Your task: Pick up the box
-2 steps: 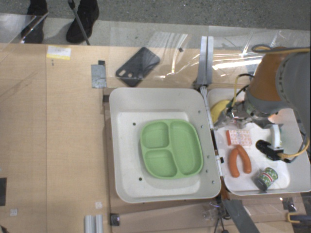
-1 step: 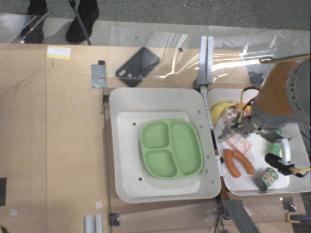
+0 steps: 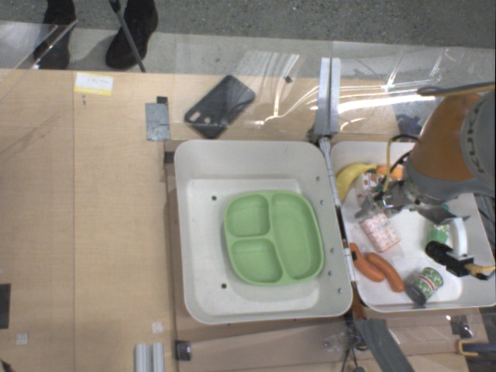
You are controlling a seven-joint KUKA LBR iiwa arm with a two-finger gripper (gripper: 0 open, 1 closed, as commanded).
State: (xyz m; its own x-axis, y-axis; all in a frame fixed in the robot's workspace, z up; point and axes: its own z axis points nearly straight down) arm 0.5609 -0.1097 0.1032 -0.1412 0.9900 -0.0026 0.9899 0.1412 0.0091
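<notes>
The box (image 3: 380,232) is small and pale with pink print, lying flat in the right bin (image 3: 403,304). My gripper (image 3: 377,201) hangs just above the box's far end, reaching in from the right under the grey and orange arm (image 3: 453,149). The view does not show anything between the gripper and the box being lifted; the box rests on the bin floor.
A banana (image 3: 353,176) lies at the right bin's back left; orange sausages (image 3: 377,268) and a green can (image 3: 425,284) lie at its front. The left bin (image 3: 201,301) holds a green divided plate (image 3: 273,237). A black phone (image 3: 220,105) lies on the bench.
</notes>
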